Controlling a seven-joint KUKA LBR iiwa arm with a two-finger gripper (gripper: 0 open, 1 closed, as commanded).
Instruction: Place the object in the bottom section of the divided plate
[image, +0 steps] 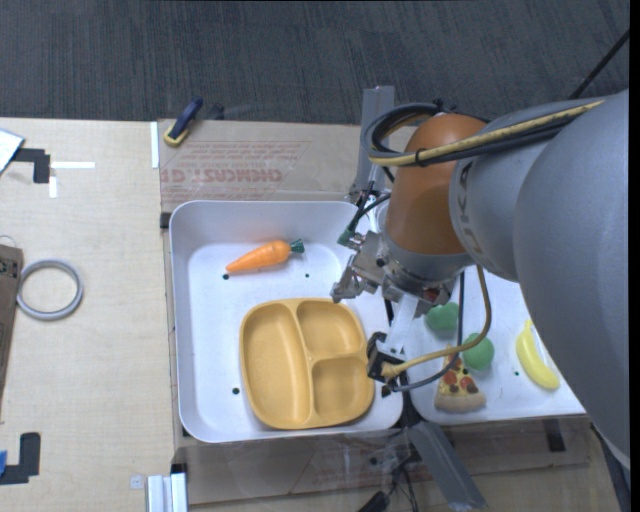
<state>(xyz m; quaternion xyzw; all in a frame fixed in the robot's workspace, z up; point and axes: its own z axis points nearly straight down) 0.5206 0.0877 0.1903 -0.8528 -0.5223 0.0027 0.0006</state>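
Plate (270, 370) lies flat in the bin (200, 300), 3 sections up for a drop, and my gripper (370, 285) hangs by its right rim; whether it's clenched I cannot tell.

1. A flat brown cardboard sheet (250, 165) lies in the upper middle of the frame, just behind the left shallow white bin (185, 300). It bears red printed lettering in 2 lines, upside down to the camera.
2. The larger line, nearer the bin, seems to begin with "CHEM". The remaining letters are too blurred to read with certainty.
3. The smaller red line, toward the top of the frame, is too small to read.
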